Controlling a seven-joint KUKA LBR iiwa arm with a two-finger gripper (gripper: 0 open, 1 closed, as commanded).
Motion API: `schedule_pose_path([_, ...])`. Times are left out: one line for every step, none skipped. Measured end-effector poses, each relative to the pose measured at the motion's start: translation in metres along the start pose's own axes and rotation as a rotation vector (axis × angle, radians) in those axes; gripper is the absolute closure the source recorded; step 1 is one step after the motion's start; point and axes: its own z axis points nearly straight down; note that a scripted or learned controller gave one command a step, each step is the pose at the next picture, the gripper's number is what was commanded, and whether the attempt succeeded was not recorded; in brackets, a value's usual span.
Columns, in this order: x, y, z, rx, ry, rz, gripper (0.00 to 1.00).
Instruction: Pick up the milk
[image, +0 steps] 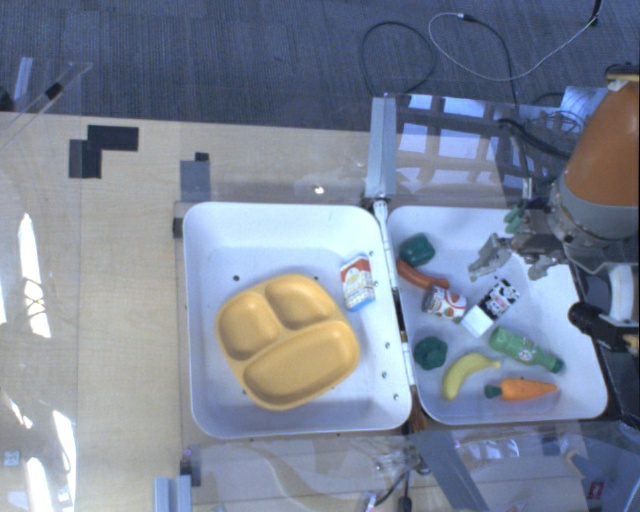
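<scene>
Hovering open gripper (515, 252) just above milk (493, 303), green bottle (524, 348), banana (466, 373), sausage (422, 275) crowding round.

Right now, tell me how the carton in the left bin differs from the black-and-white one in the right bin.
The left carton is red, white and blue; the cow-patterned carton is black and white. The left carton lies alone beside the yellow tray; the cow-patterned carton sits crowded among toy foods, next to the green bottle, with the gripper just above it in the view. Both are small cartons lying in white bins.
</scene>
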Motion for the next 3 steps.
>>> schedule_pose_path([0.007, 0.056, 0.005, -0.003, 0.000, -0.087, 0.00])
schedule_pose_path([-0.019, 0.029, 0.134, -0.011, 0.002, 0.279, 0.00])
schedule_pose_path([-0.095, 0.052, 0.149, -0.045, 0.000, 0.279, 0.00])
